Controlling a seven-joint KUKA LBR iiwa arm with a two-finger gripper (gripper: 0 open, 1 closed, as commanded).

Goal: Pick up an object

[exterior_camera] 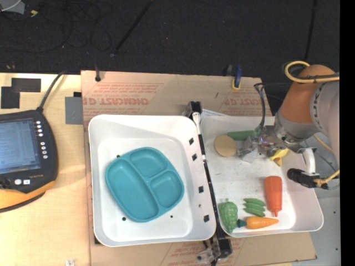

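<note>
The arm (310, 107) came in from the right, its orange band showing just above the wrist, and its gripper (256, 144) hung low over the far part of the right bin (302, 218). From where I stood the metal parts at its tip were a grey tangle, and I could not tell how it was set or whether it had hold of anything.

Just to the left of the gripper lay a flat tan disc (225, 146), near it but apart. Just beyond the gripper, toward the far wall of the bin, a long green piece (240, 134) lay on its side (a cucumber or a pod, I could not say). Close on the gripper's right, tucked under the wrist, was a small yellow thing (279, 154), partly hidden.

Nearer to me and to the right of the gripper, an orange-red carrot-shaped toy (273, 194) lay lengthwise. Well on the near side of the gripper sat a cluster along the bin's front edge: a bumpy dark green vegetable (228, 214), a bunch of green pods (254, 205) and a small orange carrot (262, 222) lying across.

Far to the gripper's left, past the divide between the bins, the left bin (105, 143) held a teal divided plate (145, 183) lying flat, turned at an angle. Farther left again, off the cardboard, a control pendant (22, 151) with a lit screen rested on the bench (66, 204).
</note>
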